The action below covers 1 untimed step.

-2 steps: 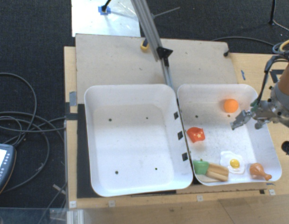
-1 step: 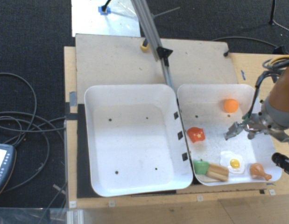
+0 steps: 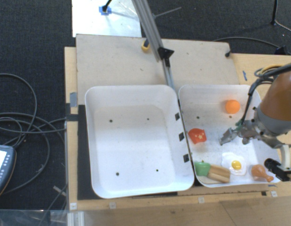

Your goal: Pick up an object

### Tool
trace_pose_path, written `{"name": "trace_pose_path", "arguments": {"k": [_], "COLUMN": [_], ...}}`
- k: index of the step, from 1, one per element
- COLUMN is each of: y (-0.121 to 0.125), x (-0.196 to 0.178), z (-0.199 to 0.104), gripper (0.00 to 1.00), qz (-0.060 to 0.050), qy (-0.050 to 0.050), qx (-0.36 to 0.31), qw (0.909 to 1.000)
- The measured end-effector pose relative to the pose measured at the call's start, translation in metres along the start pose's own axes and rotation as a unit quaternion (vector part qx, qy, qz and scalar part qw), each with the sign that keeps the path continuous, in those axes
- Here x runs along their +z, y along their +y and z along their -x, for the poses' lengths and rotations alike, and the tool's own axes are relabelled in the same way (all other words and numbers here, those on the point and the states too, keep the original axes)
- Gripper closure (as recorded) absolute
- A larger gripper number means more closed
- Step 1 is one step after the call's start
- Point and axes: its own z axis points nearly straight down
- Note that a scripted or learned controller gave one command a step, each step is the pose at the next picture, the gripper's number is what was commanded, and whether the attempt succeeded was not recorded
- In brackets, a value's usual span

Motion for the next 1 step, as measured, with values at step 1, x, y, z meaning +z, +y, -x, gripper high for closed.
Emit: {"name": "trace_pose_path", "arguments": {"k": [1], "y": [0.0016], "x": [-0.0134], "z": [0.0011], "gripper": [1.00], "qz": [0.003], "qy": [-0.001], "qx": [0.000], "qw": [1.0000]}}
